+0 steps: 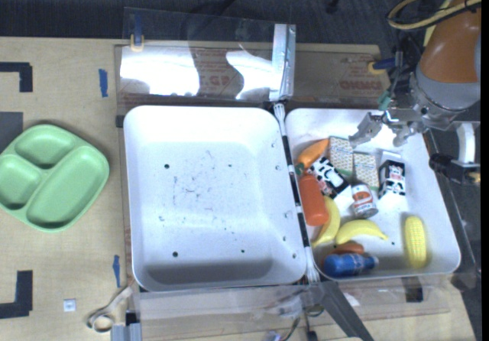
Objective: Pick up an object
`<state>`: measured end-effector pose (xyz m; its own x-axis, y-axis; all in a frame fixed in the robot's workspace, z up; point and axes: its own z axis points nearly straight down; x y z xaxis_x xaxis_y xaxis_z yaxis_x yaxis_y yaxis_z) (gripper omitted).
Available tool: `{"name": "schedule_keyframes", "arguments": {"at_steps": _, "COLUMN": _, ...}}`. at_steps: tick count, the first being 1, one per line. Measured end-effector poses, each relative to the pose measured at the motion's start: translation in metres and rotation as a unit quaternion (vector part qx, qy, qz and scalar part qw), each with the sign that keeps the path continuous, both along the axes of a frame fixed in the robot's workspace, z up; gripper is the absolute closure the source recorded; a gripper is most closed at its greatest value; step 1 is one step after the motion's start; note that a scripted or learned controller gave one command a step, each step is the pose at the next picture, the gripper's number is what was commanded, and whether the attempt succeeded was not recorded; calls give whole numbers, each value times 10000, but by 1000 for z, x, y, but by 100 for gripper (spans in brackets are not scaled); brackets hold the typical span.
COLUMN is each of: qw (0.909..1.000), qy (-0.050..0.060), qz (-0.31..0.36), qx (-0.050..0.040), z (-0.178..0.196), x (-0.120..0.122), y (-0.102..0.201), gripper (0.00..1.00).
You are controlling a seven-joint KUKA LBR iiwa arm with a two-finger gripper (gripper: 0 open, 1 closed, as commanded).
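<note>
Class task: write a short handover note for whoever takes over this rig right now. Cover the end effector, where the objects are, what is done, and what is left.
End effector: open, holding nothing, above the back of the right bin.
Objects: all in the right bin. Corn cob front right, banana beside it, blue item at the front, orange bottle along the left wall, small can mid-bin, patterned cards under the arm's reach.
Done: nothing picked yet.
Left: descend, close on one object, lift it.
</note>
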<state>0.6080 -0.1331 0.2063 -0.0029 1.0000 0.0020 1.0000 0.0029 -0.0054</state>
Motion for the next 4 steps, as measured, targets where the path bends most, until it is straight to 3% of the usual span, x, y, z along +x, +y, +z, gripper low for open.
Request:
{"name": "schedule_keyframes", "arguments": {"at_steps": 1, "qw": 9994, "qy": -4, "qz": 333, "qx": -1, "z": -40, "x": -17, "y": -80, "gripper": 0}}
{"name": "schedule_keyframes", "arguments": {"at_steps": 2, "qw": 9996, "qy": -1, "qz": 275, "qx": 32, "z": -77, "x": -25, "y": -85, "gripper": 0}}
{"name": "schedule_keyframes", "arguments": {"at_steps": 3, "qw": 9997, "qy": -66, "qz": 222, "qx": 74, "z": -114, "x": -17, "y": -78, "gripper": 0}}
{"name": "schedule_keyframes", "arguments": {"at_steps": 4, "qw": 9965, "qy": -121, "qz": 823, "qx": 3, "z": -113, "x": -19, "y": -77, "gripper": 0}}
